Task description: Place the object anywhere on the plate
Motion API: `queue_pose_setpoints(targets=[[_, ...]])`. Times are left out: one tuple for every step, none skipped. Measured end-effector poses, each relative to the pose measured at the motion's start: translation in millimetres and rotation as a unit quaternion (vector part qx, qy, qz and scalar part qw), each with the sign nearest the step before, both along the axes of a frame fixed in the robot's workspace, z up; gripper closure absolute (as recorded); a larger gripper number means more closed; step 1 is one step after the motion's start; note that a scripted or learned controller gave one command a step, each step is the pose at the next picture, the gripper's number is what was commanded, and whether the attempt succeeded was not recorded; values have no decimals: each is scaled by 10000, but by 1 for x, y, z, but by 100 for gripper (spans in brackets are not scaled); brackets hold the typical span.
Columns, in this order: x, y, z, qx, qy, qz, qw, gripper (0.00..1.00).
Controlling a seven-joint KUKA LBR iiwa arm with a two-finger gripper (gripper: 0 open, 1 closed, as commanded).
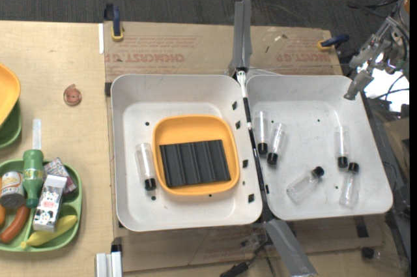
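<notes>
An orange square plate point(167, 139) lies in the middle of the left bin point(127, 109), with a black ridged pad point(195, 163) on it. One clear vial with a black cap point(144, 165) lies in that bin just left of the plate. Several more clear black-capped vials lie in the right bin point(306, 96), among them a pair point(268, 136) near its left wall and one point(305, 183) at the front. My gripper point(352, 92) hangs over the right bin's far right corner, well apart from every vial, and nothing is visibly held in it.
A grey divider bar point(242, 34) runs between the bins at the back. On the bench at left stand a green tray of toy food point(39, 201), an orange-and-green dish point(8, 106) and a small pink disc point(73, 95). Cables hang at the far right.
</notes>
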State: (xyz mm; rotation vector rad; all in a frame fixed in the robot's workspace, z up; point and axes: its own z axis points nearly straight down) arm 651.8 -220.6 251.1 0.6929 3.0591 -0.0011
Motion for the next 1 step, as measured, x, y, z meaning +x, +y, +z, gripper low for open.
queue_pose_setpoints(targets=[[-5, 0, 3, 2, 6, 499, 9988, 0]])
